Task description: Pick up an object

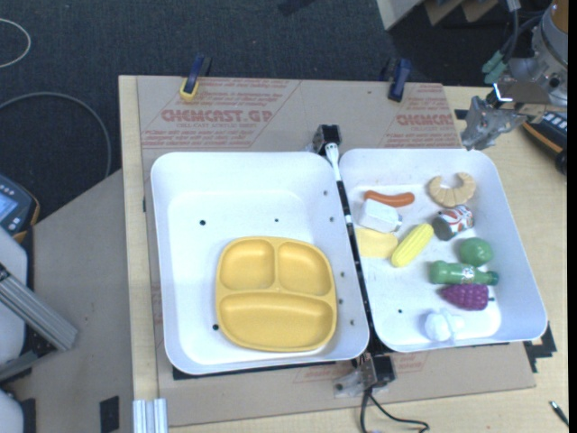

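I can't tell how the claw (pixel 478 132) stands, hanging past the right bin's (pixel 532 287) far corner. Nearest it, just toward me, the croissant (pixel 453 188): I judge it a light, stiff plastic toy, best pinched across its middle. Farther left lies the corn (pixel 411 244). Farthest, on the board (pixel 270 106), I read "CHEMCAST GP".

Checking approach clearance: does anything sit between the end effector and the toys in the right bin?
Nothing visible does. The end effector hangs above the right bin's far corner, with the croissant nearest it.
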